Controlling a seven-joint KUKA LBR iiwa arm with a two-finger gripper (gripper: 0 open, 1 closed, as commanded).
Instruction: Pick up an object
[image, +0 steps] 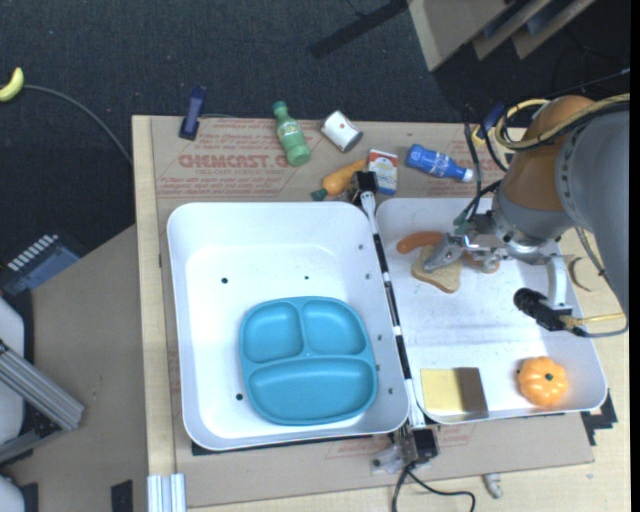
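Gripper (447, 258) sits low over the biscuit (440, 276), beside the sausage (418, 241), evidently positioned to grasp; claw state indeterminable.

Light falls evenly from overhead, bright on the two white bins (200, 300), which wash out close to pure white with little detail on their floors. The blue divided plate (305, 358) carries a soft sheen and throws barely any shadow. Beyond the tabletop (240, 160) the dark floor sinks into murk. The picture is a bit soft and grainy; the printing on the tabletop reads blurred, and the arm (590, 170) near the right edge looks smeared and out of focus.
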